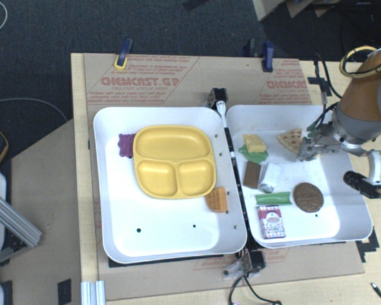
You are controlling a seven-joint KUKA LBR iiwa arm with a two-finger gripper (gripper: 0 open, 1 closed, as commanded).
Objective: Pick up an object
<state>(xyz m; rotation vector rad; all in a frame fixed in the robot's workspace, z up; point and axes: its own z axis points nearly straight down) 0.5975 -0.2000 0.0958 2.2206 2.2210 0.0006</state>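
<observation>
Seen from above, the bench (178, 75) carries two white bins side by side, the left bin (114, 189) and the right bin (349, 218). Taking the yellow divided plate (174, 159) as landmark: one such plate with three compartments lies in the left bin, one purple piece (125, 145) touches its left edge, and one orange waffle-like piece (217, 199) sits just beside its lower right corner. Right of the plate, across the bin walls, the right bin holds one green and yellow item (254, 148), one brown block (252, 174), one green bar (272, 198), one red packet (271, 222), one round brown cookie (308, 196) and one tan wedge (291, 139). The tool (307, 150) hangs farthest right of the plate, just beside the wedge; how far it stands open I cannot tell, and nothing shows gripped in it.
</observation>
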